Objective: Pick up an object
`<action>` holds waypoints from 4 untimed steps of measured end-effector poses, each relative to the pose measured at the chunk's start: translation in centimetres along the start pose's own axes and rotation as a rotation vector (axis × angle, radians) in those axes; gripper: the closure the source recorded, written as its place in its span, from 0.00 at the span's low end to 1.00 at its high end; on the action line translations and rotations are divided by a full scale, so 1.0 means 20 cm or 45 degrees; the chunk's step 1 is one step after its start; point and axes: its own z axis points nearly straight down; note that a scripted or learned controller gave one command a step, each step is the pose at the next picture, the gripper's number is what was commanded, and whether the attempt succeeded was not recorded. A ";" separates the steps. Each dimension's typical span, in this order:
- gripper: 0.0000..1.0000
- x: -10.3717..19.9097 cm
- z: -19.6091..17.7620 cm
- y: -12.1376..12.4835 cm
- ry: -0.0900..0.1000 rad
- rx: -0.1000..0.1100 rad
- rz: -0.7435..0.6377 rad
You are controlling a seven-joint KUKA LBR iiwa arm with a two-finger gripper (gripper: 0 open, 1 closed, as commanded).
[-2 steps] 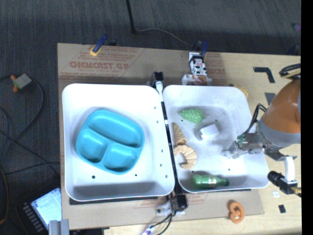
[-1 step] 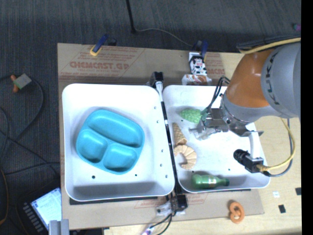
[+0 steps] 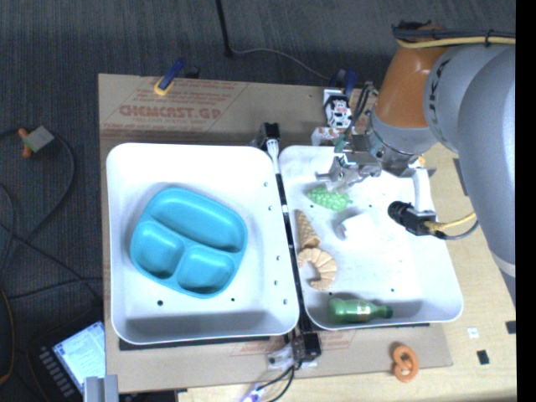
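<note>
— Cardboard covers the counter (image 3: 201, 111); the tool (image 3: 345, 174) hangs over the green bumpy toy (image 3: 327, 198), upper left of the right bin (image 3: 419, 291). Holding it?

— Can't tell. Probably light, soft; pinch its middle.

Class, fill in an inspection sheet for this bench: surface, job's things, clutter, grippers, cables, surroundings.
Surface: brown board bearing two white bins, left bin, right bin.
Job's things: pale green bumpy piece, ridged tan cone, tan croissant-shaped toy, green bottle, all in right bin.
Clutter: blue three-compartment tray in left bin; orange ring on board.
Grippers: gripper just above green piece; finger state unclear.
Cables: black cable on floor.
Surroundings: dark grey carpet.
</note>
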 end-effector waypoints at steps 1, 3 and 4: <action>1.00 -0.13 0.41 0.25 -0.002 0.003 0.001; 1.00 -0.11 0.44 0.25 -0.002 0.002 0.001; 1.00 -0.29 -0.19 0.04 -0.003 -0.003 0.002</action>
